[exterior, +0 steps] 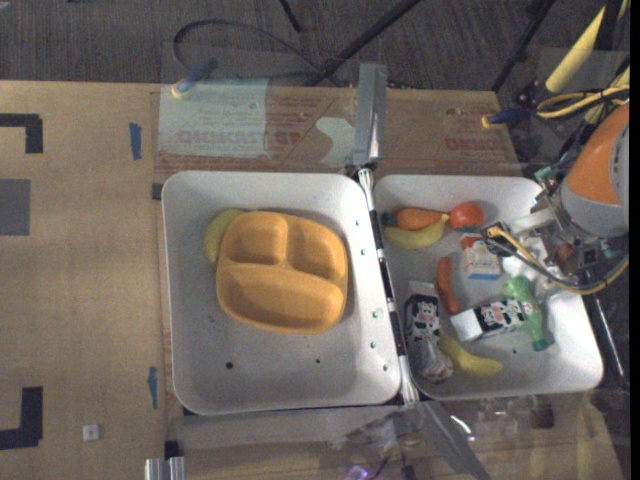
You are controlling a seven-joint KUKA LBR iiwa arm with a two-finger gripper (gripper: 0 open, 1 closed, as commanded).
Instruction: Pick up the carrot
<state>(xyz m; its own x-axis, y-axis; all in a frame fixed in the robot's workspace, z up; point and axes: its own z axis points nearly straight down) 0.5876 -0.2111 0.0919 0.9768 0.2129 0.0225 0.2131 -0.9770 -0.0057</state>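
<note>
The carrot (420, 218), orange with a small green top, lies at the back left of the right bin (580, 363), just above a yellow banana (420, 237). My gripper (568, 254) hangs over the right side of that bin, well to the right of the carrot and apart from it. Cables and the wrist hide its tips.
Beside the carrot sits a red tomato (466, 214). The right bin also holds a small carton (480, 264), a red-orange pepper (446, 286), two cow-print cartons (423, 319) (494, 318), a green bottle (528, 311) and a second banana (471, 359). An orange divided plate (283, 271) fills the left bin (190, 348).
</note>
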